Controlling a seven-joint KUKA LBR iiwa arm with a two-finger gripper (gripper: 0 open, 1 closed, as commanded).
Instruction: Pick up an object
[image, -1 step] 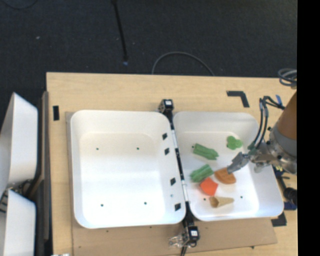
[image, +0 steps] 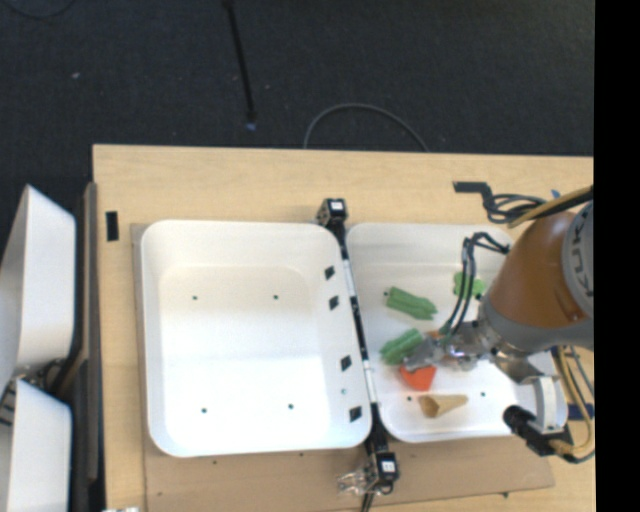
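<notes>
Counter (image: 250, 180) of pale wood over dark carpet (image: 150, 70). Green block (image: 401, 345) lies long axis toward two o'clock, beside gripper (image: 437, 352), whose grip I cannot tell.

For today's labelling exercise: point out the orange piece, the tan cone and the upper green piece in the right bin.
orange piece (image: 420, 377): camera view, middle of its visible face.
tan cone (image: 443, 404): camera view, mid-body.
upper green piece (image: 411, 302): camera view, centre of its length.
</notes>
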